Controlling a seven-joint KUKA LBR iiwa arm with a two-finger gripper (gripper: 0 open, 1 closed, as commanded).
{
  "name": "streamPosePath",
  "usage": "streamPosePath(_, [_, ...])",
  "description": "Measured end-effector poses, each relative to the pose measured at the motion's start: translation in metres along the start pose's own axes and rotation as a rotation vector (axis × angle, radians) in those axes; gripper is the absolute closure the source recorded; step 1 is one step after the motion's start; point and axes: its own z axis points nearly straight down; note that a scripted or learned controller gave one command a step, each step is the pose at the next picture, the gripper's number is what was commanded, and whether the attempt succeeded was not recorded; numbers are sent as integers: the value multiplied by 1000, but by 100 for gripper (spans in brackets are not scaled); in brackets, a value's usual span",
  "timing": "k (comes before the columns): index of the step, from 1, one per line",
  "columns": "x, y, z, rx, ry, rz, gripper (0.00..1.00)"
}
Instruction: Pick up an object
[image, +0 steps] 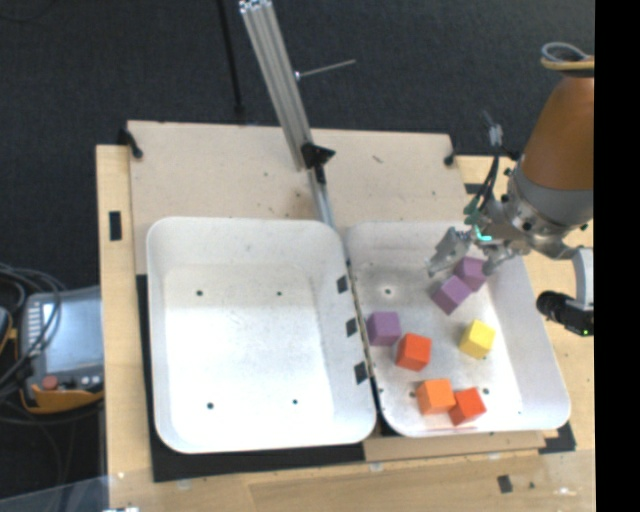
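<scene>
Purple block at the tool, fingers seemingly straddling it, grip unclear, right bin

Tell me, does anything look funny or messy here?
Nothing much. The blocks lie scattered and turned every which way in the right bin; two purple blocks sit touching right under the hand. Nothing looks spilled or broken.

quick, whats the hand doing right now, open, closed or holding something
hand: over the right bin, right by two purple blocks; whether it's open, closed or holding one cannot be told.
</scene>
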Motion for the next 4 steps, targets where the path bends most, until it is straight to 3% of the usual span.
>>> streamPosePath(1, [0, 1, -2, -5, 0, 1, 0])
streamPosePath(2, [4, -8, 51, 0, -2, 4, 0])
streamPosePath(3, [-2, 0, 102, 1, -2, 5, 0])
streamPosePath(4, [-12, 6, 157, -12, -5, 6, 0])
